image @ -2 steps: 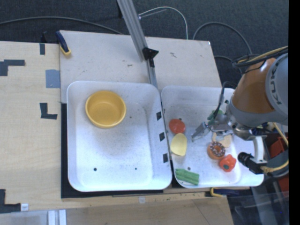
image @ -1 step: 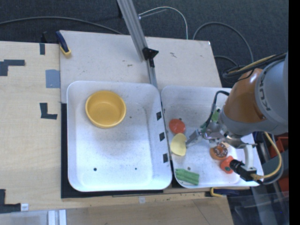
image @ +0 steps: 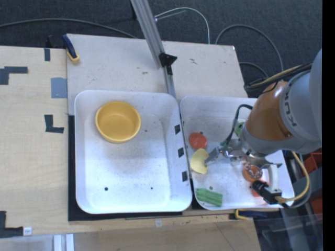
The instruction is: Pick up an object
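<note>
Arm [image: 282, 119] comes in from the right of the frame, bent over the right bin [image: 209, 106]. Gripper [image: 213, 157] sits low in the centre of that bin, metal tip just beside the pale yellow piece [image: 199, 162], maybe touching it; can't tell for sure. Can't tell gripper state either, wide or narrow, from this angle.

Red round item [image: 197, 140] lies just above the yellow piece, near the bin's left wall. Green item [image: 209, 196] at the bin's lower edge. Orange item [image: 253, 171] partly hidden under the wrist, lower right.

Left bin [image: 131, 192] holds a yellow bowl [image: 118, 121], upright, in its upper left part. Both bins rest on the worktop [image: 31, 156].
</note>
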Controlling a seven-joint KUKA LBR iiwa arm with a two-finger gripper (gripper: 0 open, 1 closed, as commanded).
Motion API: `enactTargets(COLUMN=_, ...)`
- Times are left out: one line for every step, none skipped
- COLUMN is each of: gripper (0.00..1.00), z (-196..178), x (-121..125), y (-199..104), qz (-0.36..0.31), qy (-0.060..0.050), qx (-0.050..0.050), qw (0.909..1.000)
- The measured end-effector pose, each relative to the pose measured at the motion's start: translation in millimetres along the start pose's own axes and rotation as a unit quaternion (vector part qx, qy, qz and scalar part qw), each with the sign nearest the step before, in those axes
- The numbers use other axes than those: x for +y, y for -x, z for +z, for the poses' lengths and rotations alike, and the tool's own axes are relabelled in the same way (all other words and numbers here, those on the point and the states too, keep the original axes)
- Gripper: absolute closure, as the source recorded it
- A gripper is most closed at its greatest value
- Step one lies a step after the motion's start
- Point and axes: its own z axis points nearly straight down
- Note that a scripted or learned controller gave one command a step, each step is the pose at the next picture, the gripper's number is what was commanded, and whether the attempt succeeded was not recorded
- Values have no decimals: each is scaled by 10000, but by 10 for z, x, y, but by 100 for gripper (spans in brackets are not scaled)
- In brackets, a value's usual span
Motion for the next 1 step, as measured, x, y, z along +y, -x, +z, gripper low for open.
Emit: enactTargets(gripper=100, z=-99, x=-2, y=-5, qz=-4, qy=-8, qx=6, qw=10000)
